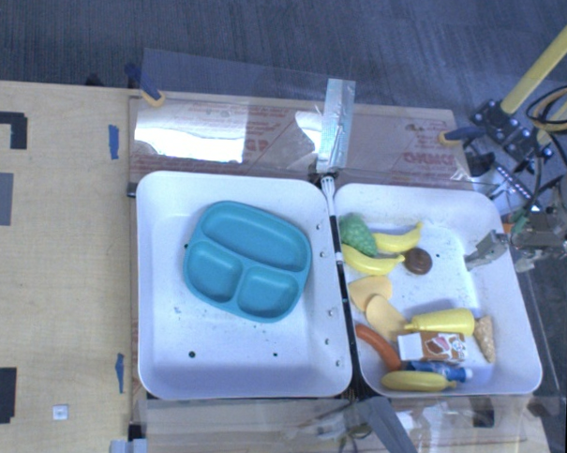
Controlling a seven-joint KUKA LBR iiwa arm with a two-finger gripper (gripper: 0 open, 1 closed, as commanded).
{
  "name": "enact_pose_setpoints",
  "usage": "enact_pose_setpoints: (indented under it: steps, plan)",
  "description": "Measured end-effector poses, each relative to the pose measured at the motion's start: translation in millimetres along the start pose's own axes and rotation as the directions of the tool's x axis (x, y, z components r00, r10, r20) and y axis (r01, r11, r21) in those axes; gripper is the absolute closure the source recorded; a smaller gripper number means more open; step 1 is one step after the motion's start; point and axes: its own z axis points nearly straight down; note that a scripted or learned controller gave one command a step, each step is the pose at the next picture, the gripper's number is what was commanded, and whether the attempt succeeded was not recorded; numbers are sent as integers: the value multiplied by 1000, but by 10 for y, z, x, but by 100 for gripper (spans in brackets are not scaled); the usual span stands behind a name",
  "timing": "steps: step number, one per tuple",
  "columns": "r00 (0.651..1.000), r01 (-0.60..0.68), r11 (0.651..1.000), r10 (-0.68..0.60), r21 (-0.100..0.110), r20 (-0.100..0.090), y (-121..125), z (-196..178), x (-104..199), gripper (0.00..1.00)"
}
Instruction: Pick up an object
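Wooden bench [57,258] with two white bins side by side: left bin [156,356] has a blue divided tray [247,260], right bin [522,358] is packed with toy food like bananas [381,253] and a brown ball [418,261], while the gripper [489,247] hangs over its right rim, fingers apart, holding nothing.

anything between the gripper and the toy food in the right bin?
Nothing visible. The gripper sits at the right bin's upper right edge; bare white floor lies between it and the nearest items, the brown ball and the bananas.
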Motion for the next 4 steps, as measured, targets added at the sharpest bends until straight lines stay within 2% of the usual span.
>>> enact_pose_setpoints:
  steps: [1, 2, 3, 4]
  plan:
    - [995, 104, 995, -104, -9, 4, 42, -628, 169, 0]
    - [997, 74, 997, -74, 9, -3, 805, 525, 650, 0]
    - [943, 334, 943, -334, -1, 0, 684, 354, 969, 0]
    - [983, 186, 983, -186, -6, 2, 711, 1178, 939, 0]
